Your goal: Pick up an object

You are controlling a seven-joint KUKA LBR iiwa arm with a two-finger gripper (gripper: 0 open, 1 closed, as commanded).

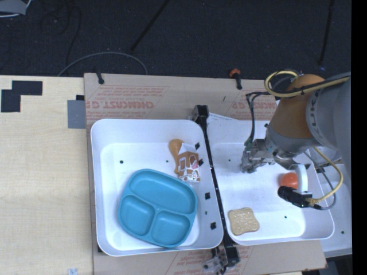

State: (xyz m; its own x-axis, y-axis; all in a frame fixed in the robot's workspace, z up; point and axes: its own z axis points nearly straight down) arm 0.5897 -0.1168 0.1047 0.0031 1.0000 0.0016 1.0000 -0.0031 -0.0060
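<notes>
Left bin (106, 153): blue divided plate (156, 207), small printed packet (188, 167). Right bin (321, 228): toast slice (243, 221), orange object (289, 180). Gripper (250, 164) over right bin; finger state indeterminate.

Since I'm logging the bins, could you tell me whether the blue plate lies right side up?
Right side up: the blue plate lies flat in the left bin, its three compartments facing upward.

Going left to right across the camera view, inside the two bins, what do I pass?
Blue divided plate → small printed packet → black divider between the bins → toast slice → the hand → orange ball.
</notes>
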